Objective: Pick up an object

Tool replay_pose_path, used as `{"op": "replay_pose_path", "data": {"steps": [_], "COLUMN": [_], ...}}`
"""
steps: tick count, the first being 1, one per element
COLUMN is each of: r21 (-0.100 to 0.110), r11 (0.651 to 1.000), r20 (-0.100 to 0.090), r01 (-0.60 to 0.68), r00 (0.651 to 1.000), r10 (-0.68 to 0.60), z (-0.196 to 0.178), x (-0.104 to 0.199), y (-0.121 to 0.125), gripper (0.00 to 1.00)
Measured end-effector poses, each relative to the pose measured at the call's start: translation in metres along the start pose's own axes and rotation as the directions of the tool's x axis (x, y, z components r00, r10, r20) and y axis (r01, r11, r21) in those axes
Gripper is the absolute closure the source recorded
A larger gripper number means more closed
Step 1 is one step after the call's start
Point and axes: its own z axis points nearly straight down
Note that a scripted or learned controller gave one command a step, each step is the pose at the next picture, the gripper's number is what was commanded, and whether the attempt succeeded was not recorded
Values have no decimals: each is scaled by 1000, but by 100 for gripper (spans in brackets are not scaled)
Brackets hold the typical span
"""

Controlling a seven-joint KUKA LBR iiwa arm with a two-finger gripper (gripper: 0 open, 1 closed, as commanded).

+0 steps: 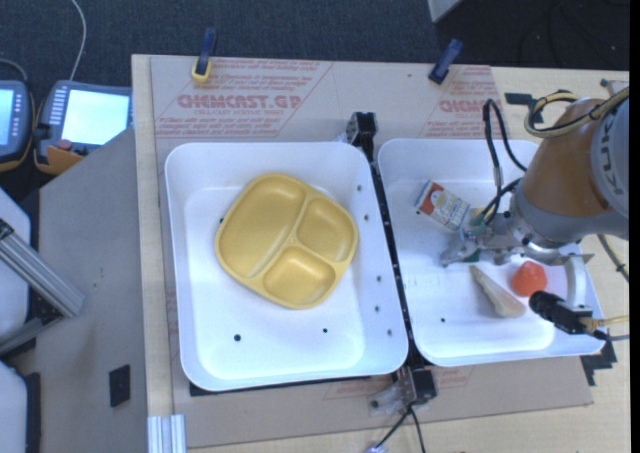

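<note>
The bench (160, 241) is seen from above, carrying two shallow white bins side by side. The left bin (200, 331) is occupied near its centre by a yellow divided plate (287, 239), set at a slant with three compartments.

The right bin (440, 326) is entered from three o'clock by the grey arm (575, 181) with its orange band. The pincer (468, 249) is lowered near the middle of this bin; how far it is open cannot be told, and nothing is seen held in it.

A small red-and-white carton (441, 204) is found just at eleven o'clock of the pincer, lying tilted on the bin floor. A beige wedge-shaped piece (497, 293) is placed at five o'clock of the pincer, and an orange ball (528, 277) is seen just beside it, at three o'clock of the wedge.
</note>
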Motion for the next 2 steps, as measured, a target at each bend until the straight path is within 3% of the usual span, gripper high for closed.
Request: {"op": "replay_pose_path", "data": {"steps": [1, 2], "r21": [-3, -7], "r11": [1000, 1000], "r20": [0, 0], "r01": [0, 3], "r00": [1000, 1000], "r10": [0, -3], "z": [-12, -74], "x": [1, 5], "y": [1, 0], "gripper": [100, 100]}}
